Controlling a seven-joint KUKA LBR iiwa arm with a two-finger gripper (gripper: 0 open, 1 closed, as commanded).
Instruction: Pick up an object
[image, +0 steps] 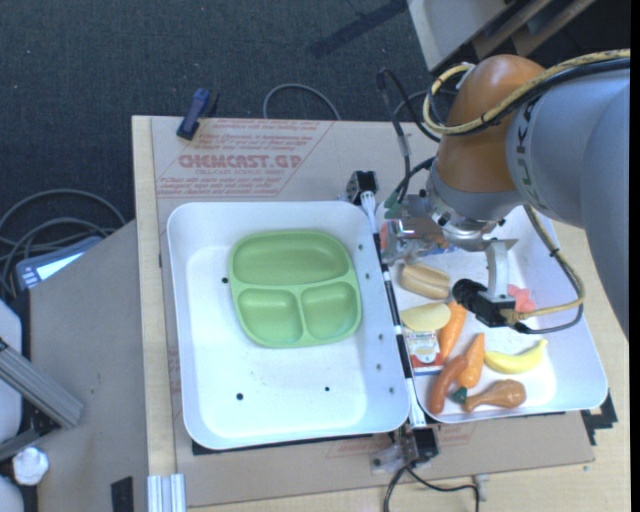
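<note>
From above, the grey arm with its orange band reaches into the right-hand shallow white bin (585, 385), and the end effector (440, 232) hangs at that bin's far left corner; whether it is open or closed I cannot tell. Just below it lies a tan bread roll (424, 280), then a pale potato-like piece (425, 317), two orange plastic carrots (456, 352), a yellow banana (516, 358) and a brown drumstick (492, 396). Off to its left sits a green divided plastic tray (295, 287) in the left white bin (200, 330).
</note>
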